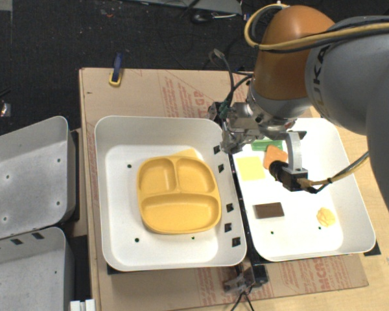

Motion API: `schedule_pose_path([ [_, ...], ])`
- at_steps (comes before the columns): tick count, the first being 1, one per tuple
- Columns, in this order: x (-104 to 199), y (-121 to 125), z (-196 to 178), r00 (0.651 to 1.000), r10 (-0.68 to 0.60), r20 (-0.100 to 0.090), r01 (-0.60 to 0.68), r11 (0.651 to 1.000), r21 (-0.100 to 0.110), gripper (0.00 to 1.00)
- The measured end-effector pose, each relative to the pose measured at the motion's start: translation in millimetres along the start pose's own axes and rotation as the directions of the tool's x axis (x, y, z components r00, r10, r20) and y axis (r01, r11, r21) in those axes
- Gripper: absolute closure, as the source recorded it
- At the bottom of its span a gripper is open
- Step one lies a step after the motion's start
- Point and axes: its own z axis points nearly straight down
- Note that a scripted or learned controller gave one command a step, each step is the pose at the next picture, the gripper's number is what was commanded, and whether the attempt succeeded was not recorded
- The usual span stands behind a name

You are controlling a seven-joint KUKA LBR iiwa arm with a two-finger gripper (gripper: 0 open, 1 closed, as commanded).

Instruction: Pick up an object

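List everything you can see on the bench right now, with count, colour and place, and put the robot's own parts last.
Bins: 2, white, side by side on the brown board; left bin, right bin.
Divided tray: 1, yellow, three compartments, middle of the left bin.
Flat square: 1, pale yellow, upper left of the right bin.
Flat block: 1, dark brown, below the square.
Small lump: 1, yellow, lower right of the right bin.
Orange piece: 1, beside a green piece, under the wrist, partly hidden.
Clamp: 1, blue and yellow, board's top left edge.
Arm: 1, grey with orange band, over the right bin.
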Motion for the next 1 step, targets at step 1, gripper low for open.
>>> schedule_pose_path([
  [1,47.8,-14.1,-0.1,1.000,0.000,0.000,0.000,1.000,-0.002,1.00],
])
